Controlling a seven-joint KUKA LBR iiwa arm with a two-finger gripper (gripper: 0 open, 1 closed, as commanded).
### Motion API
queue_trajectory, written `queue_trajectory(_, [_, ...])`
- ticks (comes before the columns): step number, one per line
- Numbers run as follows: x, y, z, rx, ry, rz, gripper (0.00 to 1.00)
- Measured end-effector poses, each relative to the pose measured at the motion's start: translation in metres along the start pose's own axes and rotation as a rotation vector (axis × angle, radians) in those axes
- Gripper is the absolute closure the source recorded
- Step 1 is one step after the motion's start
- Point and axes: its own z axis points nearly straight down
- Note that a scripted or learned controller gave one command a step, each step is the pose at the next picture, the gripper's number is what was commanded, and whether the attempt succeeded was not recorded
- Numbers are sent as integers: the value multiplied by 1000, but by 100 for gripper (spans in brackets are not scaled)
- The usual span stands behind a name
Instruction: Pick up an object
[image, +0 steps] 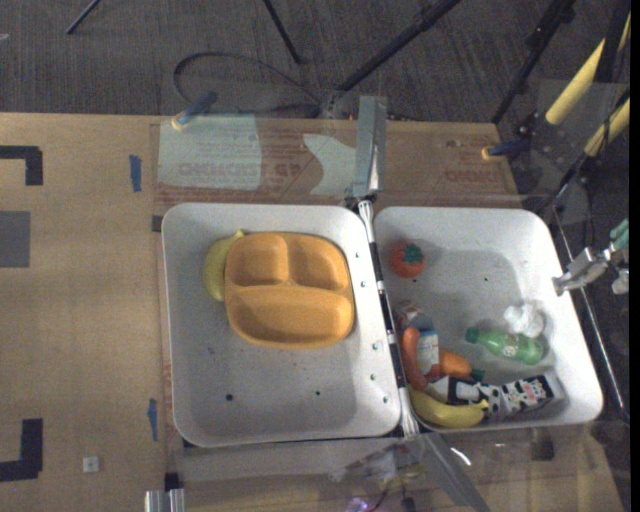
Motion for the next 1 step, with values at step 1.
queue_trajectory(1, [-9, -28, 123, -1, 0, -198, 0])
